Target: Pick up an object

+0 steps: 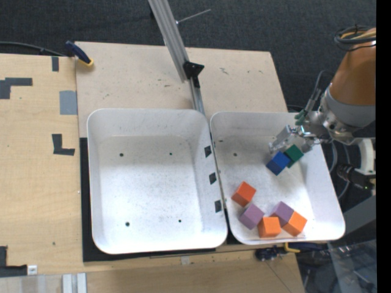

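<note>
1. My gripper (pixel 292 140) is low in the right bin (pixel 317 188), upper part, right over the blue block (pixel 279 162) and green block (pixel 294 154). Can't tell how wide it's open or if anything is actually in it; the metal parts blur into the blocks.
2. Blue and green blocks touch each other, just beside my tip. My guess is one of them is the pick target, since I'm parked right on them.
3. Other blocks sit apart toward the near edge: an orange block (pixel 244 193) alone, then a cluster of purple block (pixel 251 215), second orange block (pixel 269 226), second purple block (pixel 283 211), third orange block (pixel 296 223), all bunched and touching.
4. Tight pair under me means a risk of nudging the neighbour instead of grabbing cleanly.
5. Left bin (pixel 98 182) has speckled white floor. Bins sit side by side, rims meeting.
6. Bench (pixel 134 78) is light plywood, tape marks at left, a metal rail (pixel 171 29) running in from the top, dark carpet beyond.
</note>
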### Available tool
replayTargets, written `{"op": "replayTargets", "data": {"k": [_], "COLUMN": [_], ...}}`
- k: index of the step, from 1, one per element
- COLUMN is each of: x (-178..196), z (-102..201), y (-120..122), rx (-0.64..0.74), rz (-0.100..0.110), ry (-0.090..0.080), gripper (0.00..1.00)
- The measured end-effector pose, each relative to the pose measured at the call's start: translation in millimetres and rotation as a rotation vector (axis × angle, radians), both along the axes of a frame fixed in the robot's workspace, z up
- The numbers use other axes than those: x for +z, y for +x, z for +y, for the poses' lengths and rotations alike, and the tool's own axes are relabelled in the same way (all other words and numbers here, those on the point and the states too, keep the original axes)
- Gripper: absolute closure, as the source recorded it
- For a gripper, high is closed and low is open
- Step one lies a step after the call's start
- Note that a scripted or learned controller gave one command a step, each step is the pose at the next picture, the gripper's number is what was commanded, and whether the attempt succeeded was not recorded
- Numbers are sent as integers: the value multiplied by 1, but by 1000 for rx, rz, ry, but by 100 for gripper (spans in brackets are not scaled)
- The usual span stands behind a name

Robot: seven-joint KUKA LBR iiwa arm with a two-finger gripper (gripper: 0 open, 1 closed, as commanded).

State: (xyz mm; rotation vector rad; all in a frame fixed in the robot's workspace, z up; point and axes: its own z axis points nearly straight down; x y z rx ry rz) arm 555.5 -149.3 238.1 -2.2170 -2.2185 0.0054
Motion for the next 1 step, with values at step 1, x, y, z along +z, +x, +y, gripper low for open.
{"op": "replayTargets", "data": {"k": [1], "x": [3], "z": [0], "y": [1], "rx": [2], "rz": [-5], "ry": [-1], "gripper": [0]}}
